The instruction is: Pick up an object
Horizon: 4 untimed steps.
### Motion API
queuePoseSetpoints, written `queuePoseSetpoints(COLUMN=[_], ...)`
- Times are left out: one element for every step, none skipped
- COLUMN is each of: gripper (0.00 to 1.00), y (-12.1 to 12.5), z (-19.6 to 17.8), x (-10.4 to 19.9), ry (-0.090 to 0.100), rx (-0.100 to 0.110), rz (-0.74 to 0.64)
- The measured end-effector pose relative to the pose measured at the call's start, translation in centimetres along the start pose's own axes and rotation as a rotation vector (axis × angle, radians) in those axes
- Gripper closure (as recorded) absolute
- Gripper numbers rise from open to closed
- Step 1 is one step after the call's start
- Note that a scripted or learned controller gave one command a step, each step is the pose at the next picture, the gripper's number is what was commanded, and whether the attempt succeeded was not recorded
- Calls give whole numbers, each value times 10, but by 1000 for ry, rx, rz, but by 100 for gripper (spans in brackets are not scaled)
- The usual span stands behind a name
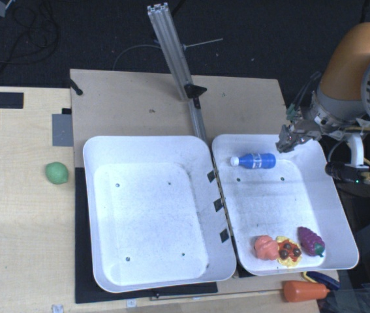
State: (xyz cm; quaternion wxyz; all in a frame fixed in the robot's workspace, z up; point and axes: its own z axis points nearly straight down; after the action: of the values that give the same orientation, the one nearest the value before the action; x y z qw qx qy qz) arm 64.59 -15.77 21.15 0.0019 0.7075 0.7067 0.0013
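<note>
Over the far right corner of the right bin the gripper hangs as a dark, tangled shape, too small and shadowed to tell whether it is spread or pressed together. Nothing can be made out held in it. The arm comes in from the right, its orange band partly cut off at the edge, the wrist bent down and leftward toward the bin's rim. Just beside the gripper, a blue bottle lies on its side near the bin's far wall, white cap pointing left. At the near end sit a pinkish-orange lump, a yellow piece with dark spots whose form is hard to read, and a purple grape cluster. An orange carrot-like item lies on the counter outside the bin. The left bin stands alongside. A green ball rests well apart at left.
</note>
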Motion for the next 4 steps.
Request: queuePoseSetpoints(gripper=[100,100,100,100], y=[1,-8,-17,-20], z=[-38,-30,-37,-31], x=[-1,60,110,172], ry=[0,2,2,2], rx=[1,5,4,6], rz=[0,-5,-5,-5])
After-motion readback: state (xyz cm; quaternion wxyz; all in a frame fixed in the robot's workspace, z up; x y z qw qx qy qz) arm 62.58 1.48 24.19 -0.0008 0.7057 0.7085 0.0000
